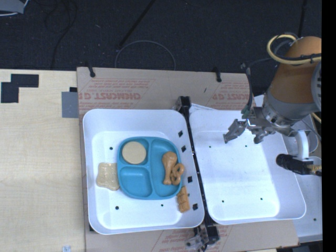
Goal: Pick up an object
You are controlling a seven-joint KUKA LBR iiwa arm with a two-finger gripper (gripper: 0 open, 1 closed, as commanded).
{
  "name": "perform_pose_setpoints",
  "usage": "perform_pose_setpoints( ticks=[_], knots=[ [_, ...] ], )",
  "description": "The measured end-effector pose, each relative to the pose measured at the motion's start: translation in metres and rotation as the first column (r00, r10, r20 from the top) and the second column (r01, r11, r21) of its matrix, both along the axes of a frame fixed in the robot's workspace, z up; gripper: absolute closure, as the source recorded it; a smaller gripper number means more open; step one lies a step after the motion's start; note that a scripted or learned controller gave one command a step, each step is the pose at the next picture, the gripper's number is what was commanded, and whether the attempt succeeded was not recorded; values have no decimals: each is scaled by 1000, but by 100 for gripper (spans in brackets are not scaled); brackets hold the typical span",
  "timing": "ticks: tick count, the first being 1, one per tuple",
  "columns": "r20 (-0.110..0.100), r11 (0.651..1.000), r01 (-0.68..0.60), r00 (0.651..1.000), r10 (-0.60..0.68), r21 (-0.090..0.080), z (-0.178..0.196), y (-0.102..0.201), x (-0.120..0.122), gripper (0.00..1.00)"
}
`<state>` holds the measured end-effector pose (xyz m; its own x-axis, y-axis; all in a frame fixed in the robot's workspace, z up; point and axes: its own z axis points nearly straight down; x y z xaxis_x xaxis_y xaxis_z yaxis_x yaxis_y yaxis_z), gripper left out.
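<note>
- Objects for picking all lie in the left bin: a blue divided tray sits near its middle, with a round tan disc in the tray's upper-left compartment.
- Tan pretzel-like piece rests in the tray's right compartment, standing lengthwise along it (its exact shape is hard to make out).
- Pale tan slab, toast-like, lies on the bin floor touching the tray's left edge.
- Small orange-brown piece lies on the bin floor just beside the tray's lower-right corner, close to the divider between the bins.
- Right bin has a bare white floor with a few small dark dots.
- The claw hangs over the upper part of the right bin, well apart from every item in the left bin; its two fingers are spread wide with nothing between them, one finger pointing toward the divider.
- The arm, with its orange band, comes in from the right above that bin's upper-right corner.
- Both bins sit on a cardboard sheet on the pale wood worktop.
</note>
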<state>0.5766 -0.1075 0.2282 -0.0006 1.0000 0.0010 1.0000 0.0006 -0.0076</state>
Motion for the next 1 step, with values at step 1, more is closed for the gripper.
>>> perform_pose_setpoints(
  ticks=[1],
  knots=[
    [-1,1000,0,1000,0,1,-59,5,-9,0]
  ],
)
